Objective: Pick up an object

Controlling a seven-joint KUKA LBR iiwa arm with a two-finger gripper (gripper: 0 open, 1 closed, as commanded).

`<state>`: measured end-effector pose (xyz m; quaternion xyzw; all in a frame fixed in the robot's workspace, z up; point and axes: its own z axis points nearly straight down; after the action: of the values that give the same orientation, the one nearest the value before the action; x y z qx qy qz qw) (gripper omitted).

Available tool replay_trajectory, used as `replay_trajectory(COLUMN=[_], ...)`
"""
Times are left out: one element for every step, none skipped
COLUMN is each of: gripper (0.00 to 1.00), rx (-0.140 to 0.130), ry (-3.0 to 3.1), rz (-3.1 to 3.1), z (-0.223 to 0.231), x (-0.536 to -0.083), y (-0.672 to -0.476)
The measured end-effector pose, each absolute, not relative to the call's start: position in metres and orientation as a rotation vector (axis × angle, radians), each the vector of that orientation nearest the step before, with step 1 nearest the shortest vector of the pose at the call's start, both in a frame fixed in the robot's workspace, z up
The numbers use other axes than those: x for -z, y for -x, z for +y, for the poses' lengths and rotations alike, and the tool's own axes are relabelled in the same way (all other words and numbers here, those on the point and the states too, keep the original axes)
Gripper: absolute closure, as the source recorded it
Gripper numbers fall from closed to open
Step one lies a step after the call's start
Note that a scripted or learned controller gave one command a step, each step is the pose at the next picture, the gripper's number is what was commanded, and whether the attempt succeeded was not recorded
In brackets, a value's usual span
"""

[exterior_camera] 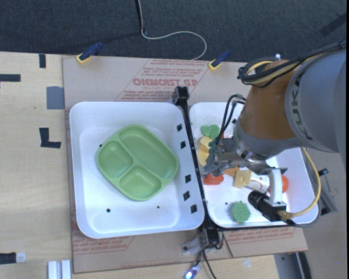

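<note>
The right bin (302, 214) holds several small toy foods: a green leafy piece (209, 131), a yellow piece (203, 150), a red piece (213, 178), a tan block (242, 179), an orange-and-white item (266, 185) and a green bumpy broccoli-like piece (240, 212). My gripper (216, 163) reaches down into the left part of this bin, right over the yellow and red pieces. The arm's orange band and grey wrist cover the bin's middle. Whether anything sits between the fingers is hidden.
The left bin (84, 156) holds a green divided plate (138, 162). A black divider with clips (188, 156) runs between the bins. Cables trail across the right bin's front right corner (305, 205). Cardboard (157, 80) lies under both bins.
</note>
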<state>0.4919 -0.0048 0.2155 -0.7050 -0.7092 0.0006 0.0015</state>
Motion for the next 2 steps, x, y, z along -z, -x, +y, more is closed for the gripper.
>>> replay_trajectory(gripper=[1.0,1.0], rx=[0.001,-0.005], ry=[2.212,2.216], rz=[-2.228,-2.223], z=[0.044,0.068], x=[-0.223,-0.213], y=[-0.514,-0.511])
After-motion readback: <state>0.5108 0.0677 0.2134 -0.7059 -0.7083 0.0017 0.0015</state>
